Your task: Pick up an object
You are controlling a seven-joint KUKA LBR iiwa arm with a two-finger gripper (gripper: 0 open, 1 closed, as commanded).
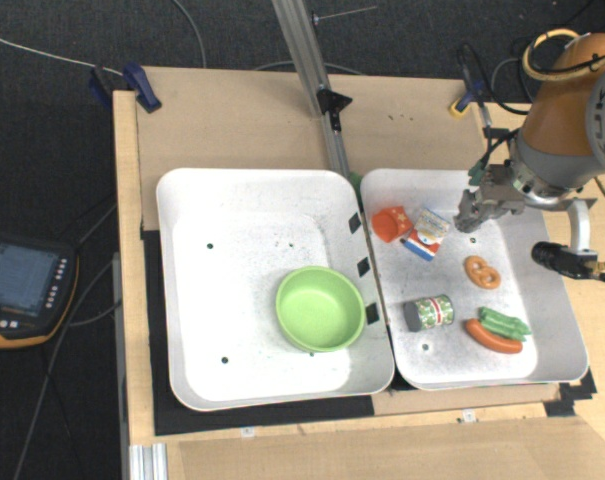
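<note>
The end effector (469, 218) hangs over the right bin (557, 368), and I cannot tell its state. Just to its left lies a small snack packet (425, 232), probably light, crinkly and slippery; best pinched across its narrow middle.

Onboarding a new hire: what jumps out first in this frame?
The lime green bowl sits alone in the left bin, toward its front right corner. The right bin holds a cluster of small items, among them a pretzel and a can. The gripper hangs over that bin's far side.
</note>
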